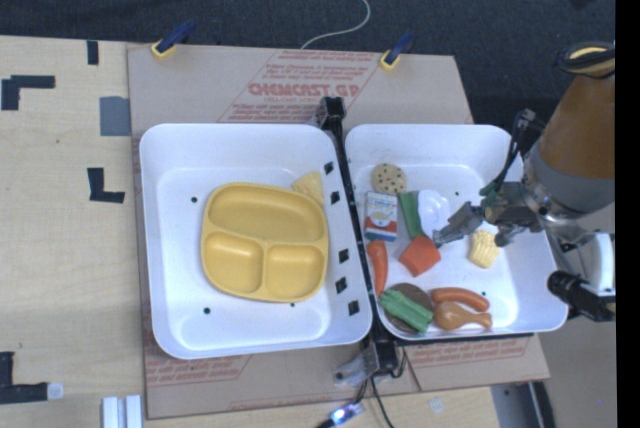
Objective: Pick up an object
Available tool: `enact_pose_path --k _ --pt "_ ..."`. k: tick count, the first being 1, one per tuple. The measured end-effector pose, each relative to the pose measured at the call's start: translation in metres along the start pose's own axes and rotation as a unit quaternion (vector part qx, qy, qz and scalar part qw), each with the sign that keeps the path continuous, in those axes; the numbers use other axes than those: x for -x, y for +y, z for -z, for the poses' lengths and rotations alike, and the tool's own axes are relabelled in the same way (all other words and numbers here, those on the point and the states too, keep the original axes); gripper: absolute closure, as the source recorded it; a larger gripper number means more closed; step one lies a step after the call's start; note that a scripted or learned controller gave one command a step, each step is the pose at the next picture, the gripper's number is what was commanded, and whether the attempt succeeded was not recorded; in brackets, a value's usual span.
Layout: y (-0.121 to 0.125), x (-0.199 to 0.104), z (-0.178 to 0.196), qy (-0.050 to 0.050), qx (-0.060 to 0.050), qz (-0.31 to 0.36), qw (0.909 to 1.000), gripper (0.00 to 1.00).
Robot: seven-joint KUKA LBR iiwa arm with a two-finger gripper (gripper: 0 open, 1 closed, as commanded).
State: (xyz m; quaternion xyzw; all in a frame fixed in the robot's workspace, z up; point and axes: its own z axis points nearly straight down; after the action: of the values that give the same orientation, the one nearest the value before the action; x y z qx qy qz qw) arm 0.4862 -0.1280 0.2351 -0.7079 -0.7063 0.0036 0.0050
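Over the right bin's [470,144] right half I have the gripper [462,224] low, fingers slightly spread with nothing between them, so I judge the pick not yet made. Its tips point toward the bin's middle, near the red block [420,255] and white piece [432,208], with the corn cob [484,248] just beside the wrist. Sausage [458,296] and drumstick [462,318] lie along the near edge, a cookie [388,178] toward the far left corner. Closing and lifting remain. Across the divider, the left bin [170,216] holds a yellow tray [265,241].
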Motion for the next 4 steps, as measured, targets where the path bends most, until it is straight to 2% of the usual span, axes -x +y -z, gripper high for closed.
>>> enact_pose_path --k 1,2,3,4 --pt "0.001 0.0 0.005 -0.001 0.005 0.002 1.0 0.0" --pt "0.006 -0.006 -0.041 0.0 0.002 0.002 1.0 0.0" --pt "0.001 0.003 -0.098 0.0 0.002 0.001 1.0 0.0" --pt "0.001 0.002 -0.151 -0.001 0.004 0.002 1.0 0.0"
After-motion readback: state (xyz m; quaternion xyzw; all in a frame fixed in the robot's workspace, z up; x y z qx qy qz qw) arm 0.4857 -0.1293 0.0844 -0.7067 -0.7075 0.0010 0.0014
